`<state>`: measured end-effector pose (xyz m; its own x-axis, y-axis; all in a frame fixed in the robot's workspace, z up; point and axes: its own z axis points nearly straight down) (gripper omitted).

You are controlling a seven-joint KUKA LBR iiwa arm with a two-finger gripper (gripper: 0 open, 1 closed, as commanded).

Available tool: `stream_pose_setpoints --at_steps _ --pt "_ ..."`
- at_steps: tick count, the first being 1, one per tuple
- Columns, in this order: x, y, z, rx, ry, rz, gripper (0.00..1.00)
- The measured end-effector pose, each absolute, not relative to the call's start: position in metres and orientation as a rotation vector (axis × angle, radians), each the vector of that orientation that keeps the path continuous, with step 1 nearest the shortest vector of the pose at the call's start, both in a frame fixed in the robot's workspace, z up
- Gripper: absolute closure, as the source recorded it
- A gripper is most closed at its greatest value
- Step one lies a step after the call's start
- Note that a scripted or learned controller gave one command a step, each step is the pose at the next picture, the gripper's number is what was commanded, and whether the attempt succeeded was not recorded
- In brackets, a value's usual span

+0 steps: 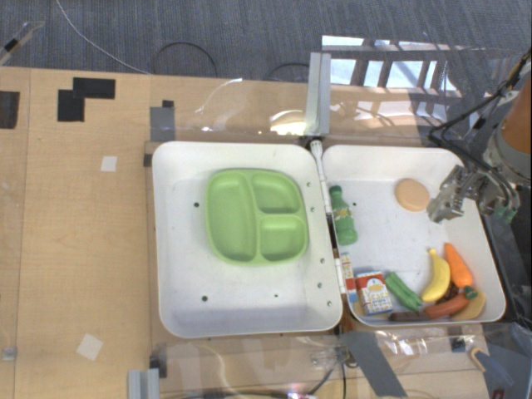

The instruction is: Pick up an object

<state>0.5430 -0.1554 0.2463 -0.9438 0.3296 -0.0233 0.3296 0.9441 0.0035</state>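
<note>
At the right side of the bench, the grey two-finger gripper (443,205) hangs over the right-hand shallow white bin (378,166), near its right wall, with nothing between its fingers; whether they are spread or closed I cannot tell, since they blur together at this size. Just to the gripper's left lies a round tan disc (411,194) (perhaps a cookie or a bun), apart from the fingers and flat on the bin floor. Against the bin's left wall lies a small green plastic bottle (342,218). Toward the near right corner a cluster of toy food sits close together: a yellow plastic banana (437,276), an orange carrot with a green tip (460,267) just to the banana's right, a green pepper or pickle shape (403,291) to its left, and a small printed carton with a red top (375,293) beside that. A reddish-brown sausage shape (446,307) lies under the banana's lower end.

The left-hand white bin (179,223) holds a light green plastic divided plate (255,215) with three compartments, lying flat near its middle, well apart from the gripper.
</note>
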Motion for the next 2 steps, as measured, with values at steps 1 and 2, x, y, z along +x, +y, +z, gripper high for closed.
stream_pose_setpoints --at_steps 1,2 --pt "0.541 -0.156 0.241 0.527 3.085 0.0 0.0" --pt "0.544 -0.199 0.098 0.871 3.006 0.001 0.0"
